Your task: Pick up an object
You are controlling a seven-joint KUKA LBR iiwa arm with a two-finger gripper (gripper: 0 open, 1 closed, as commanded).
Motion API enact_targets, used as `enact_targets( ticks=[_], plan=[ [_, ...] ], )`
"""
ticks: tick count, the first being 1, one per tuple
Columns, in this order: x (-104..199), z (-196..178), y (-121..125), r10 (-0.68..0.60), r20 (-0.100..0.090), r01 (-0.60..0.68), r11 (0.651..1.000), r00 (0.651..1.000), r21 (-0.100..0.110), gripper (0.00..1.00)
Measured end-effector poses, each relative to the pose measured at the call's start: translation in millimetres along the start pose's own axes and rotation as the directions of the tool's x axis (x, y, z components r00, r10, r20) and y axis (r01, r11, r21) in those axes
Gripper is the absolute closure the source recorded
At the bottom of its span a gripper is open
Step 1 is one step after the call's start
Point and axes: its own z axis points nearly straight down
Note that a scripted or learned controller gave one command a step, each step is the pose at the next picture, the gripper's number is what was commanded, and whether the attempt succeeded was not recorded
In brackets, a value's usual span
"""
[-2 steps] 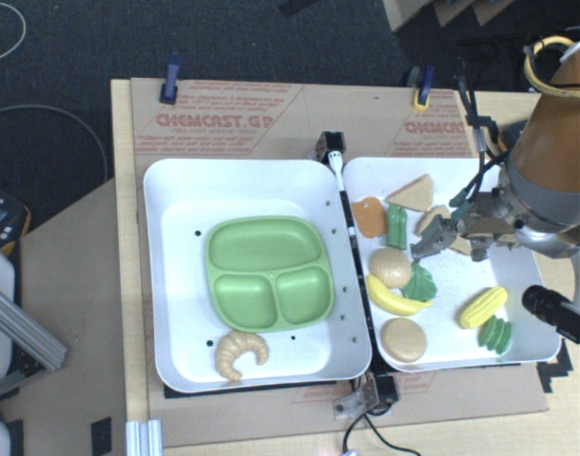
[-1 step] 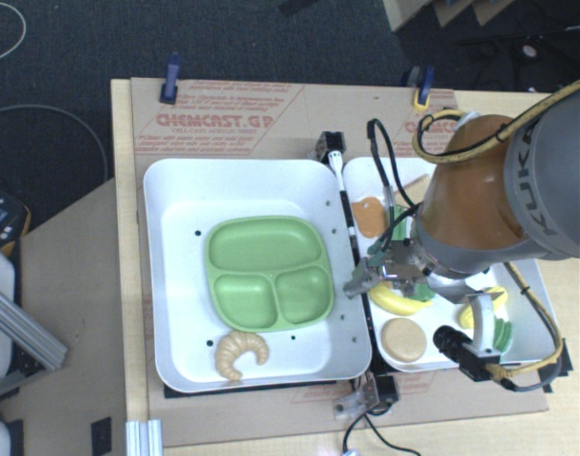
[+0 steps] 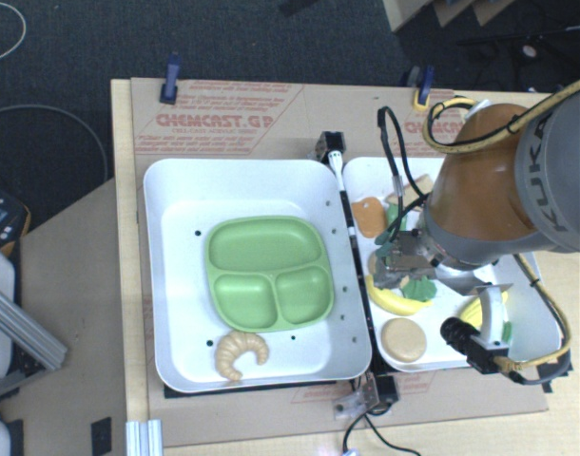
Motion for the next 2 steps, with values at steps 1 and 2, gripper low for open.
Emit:
enact_targets(
  ticks=[1, 2],
  plan=[
    [41, 11, -1, -0.006, -0.002, 0.006, 1.000, 1.000, 0.006, 1.00],
    [67, -100, 2, -0.007, -0.003, 0.007, 1.000, 1.000, -0.011, 1.00]
  ],
)
